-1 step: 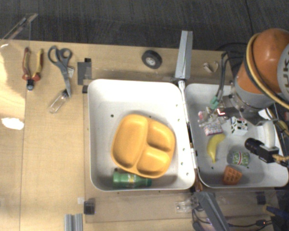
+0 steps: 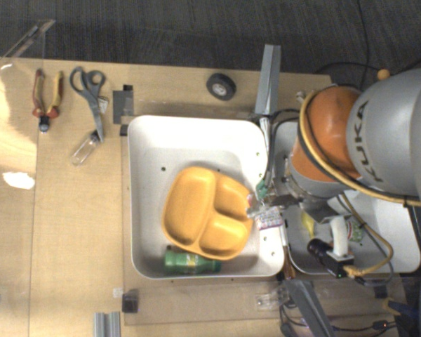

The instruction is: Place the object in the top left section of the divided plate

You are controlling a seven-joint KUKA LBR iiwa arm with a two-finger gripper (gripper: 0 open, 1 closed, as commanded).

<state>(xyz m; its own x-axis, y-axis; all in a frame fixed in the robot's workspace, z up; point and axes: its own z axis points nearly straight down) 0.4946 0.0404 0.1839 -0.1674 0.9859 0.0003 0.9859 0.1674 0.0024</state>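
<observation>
A yellow divided plate [image 2: 207, 213] with three sections lies tilted in the left white bin [image 2: 147, 188]. A green bottle-shaped object [image 2: 189, 261] lies on its side on the bin floor, just below the plate's lower edge and touching it. My gripper [image 2: 261, 203] hangs at the plate's right edge, over the bin's right wall. The grey arm with its orange band [image 2: 330, 135] comes in from the right and covers much of the right bin. A small white and purple piece [image 2: 269, 220] shows just under the wrist; I cannot tell what it is.
The right bin [image 2: 389, 255] lies under the arm, with cables and a white fitting [image 2: 339, 239] above it. On the bench at the far left lie pliers [image 2: 45, 98] and scissors [image 2: 91, 97]. A black roll [image 2: 221, 86] sits behind the left bin.
</observation>
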